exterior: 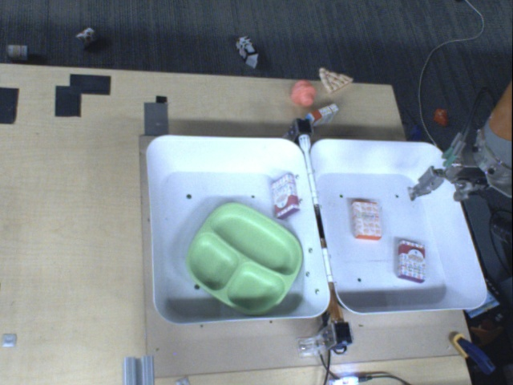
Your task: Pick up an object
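Our gripper (437, 179) hovers over the right bin's (457, 291) far right edge; we cannot tell how it is set. Left of it lies an orange packet (366, 219), and below-left a red packet (411, 261), both untouched.

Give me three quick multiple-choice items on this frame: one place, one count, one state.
1. Where is the green divided tray?
A. left bin
B. right bin
C. on the bench

2. How many small packets lie in the right bin?
A. none
B. two
C. four

3. The end effector is
A. gripping the tray
B. above the right bin's right edge, holding nothing
C. over the left bin

Key: 1 A, the tray fills the left bin. 2 B, an orange packet and a red packet. 3 B, nothing sits between its fingers.
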Robot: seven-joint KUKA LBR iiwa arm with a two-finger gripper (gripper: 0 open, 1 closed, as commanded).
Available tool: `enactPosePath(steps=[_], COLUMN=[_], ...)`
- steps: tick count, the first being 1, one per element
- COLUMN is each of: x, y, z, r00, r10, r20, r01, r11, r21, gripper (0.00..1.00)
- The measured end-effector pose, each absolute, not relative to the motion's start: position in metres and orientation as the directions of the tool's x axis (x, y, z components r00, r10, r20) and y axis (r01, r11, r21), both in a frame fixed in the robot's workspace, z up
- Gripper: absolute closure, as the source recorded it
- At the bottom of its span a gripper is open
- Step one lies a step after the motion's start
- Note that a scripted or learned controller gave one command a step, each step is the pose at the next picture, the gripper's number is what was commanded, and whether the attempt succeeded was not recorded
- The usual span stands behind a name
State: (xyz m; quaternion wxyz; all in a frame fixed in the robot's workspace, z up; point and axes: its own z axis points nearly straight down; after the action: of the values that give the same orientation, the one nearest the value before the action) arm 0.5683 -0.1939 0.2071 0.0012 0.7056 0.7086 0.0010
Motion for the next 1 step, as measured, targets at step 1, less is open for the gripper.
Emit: enactPosePath(steps=[1], x=[0.601], y=[-0.1707], z=[0.0987], r00=[-0.003], r10=[1.0], r20=[-0.003], r01=[1.0], r11=[0.003], r21=[0.013], gripper=[0.0])
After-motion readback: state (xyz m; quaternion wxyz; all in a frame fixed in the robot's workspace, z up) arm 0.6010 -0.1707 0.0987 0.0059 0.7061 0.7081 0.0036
